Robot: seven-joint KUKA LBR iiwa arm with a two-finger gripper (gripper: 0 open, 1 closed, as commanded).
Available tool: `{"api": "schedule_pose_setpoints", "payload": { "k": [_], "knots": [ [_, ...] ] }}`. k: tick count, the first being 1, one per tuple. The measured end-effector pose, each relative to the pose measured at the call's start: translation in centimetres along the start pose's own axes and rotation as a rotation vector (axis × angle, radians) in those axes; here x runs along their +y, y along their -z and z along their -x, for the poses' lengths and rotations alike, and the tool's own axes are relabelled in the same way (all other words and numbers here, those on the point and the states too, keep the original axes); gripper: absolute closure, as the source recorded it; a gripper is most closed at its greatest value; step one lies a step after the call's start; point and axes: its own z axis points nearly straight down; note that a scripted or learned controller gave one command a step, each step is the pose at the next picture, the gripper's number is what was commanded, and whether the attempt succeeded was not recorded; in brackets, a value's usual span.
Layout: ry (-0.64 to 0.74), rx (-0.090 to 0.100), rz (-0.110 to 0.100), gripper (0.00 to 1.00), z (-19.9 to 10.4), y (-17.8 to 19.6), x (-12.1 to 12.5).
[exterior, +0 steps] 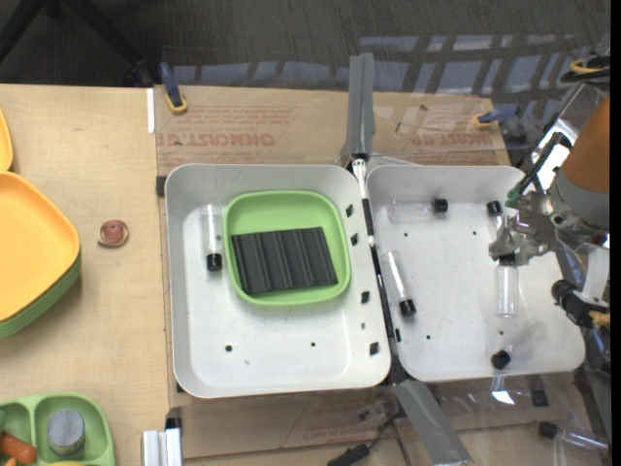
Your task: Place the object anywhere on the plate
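Rightward, the gripper (508,248) hangs by the right bin's (456,357) edge above a clear tube (506,291), grip state unclear; the green plate (238,223) carries a black ridged block (283,259).

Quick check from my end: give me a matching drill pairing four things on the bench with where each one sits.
Things:
1. green plate
2. black ridged block
3. gripper
4. clear tube with a black cap

Places:
A. over the right bin
B. left bin floor, beside the plate
C. on the plate
D. in the left bin

Pairs: 1-D, 2-C, 3-A, 4-B
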Motion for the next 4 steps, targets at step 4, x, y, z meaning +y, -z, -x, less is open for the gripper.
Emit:
{"api": "schedule_pose_setpoints", "payload": {
  "k": [4],
  "knots": [
    [-0.236, 0.0, 0.0, 0.0, 4.8, 11.4, 0.6]
  ]
}}
